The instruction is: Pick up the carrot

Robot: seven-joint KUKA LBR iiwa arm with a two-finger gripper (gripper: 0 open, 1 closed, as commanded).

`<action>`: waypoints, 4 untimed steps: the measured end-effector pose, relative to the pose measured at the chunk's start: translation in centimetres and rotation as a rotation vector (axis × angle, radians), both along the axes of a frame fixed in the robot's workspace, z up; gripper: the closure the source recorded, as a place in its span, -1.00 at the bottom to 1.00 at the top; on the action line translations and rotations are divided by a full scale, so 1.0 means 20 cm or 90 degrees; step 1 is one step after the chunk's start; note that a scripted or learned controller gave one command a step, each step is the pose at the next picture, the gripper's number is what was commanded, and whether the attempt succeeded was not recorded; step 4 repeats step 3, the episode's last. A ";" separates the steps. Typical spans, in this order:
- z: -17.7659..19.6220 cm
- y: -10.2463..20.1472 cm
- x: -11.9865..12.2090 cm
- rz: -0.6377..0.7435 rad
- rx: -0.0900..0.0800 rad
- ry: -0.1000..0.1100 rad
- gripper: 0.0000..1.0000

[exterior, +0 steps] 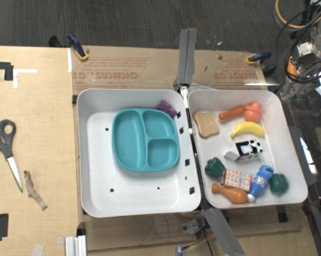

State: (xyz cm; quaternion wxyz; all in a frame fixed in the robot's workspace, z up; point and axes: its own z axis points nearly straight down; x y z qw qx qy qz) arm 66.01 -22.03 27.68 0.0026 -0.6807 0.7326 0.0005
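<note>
Carrot (232, 112) lies nearly crosswise, tip pointing left, slightly downward.

A single fixed camera sits above the tabletop (32, 116) and looks down on it at a slant, far enough back to take in both white bins whole. The left bin (91, 196) and the right bin (288, 143) lie side by side across the middle of the picture, their shared rim running nearly straight up and down. The far edge of the tabletop sits toward the top, where dark floor (123, 9) shows beyond it. The near edge is cut off at the bottom. The camera seems to stand slightly left of the bins' centre, though that is hard to judge.
</note>
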 end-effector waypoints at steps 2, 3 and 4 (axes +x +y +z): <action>0.01 0.02 0.00 0.263 0.000 -0.001 1.00; 0.06 0.04 0.00 0.459 -0.001 -0.002 1.00; 0.06 0.04 0.00 0.459 -0.001 -0.002 1.00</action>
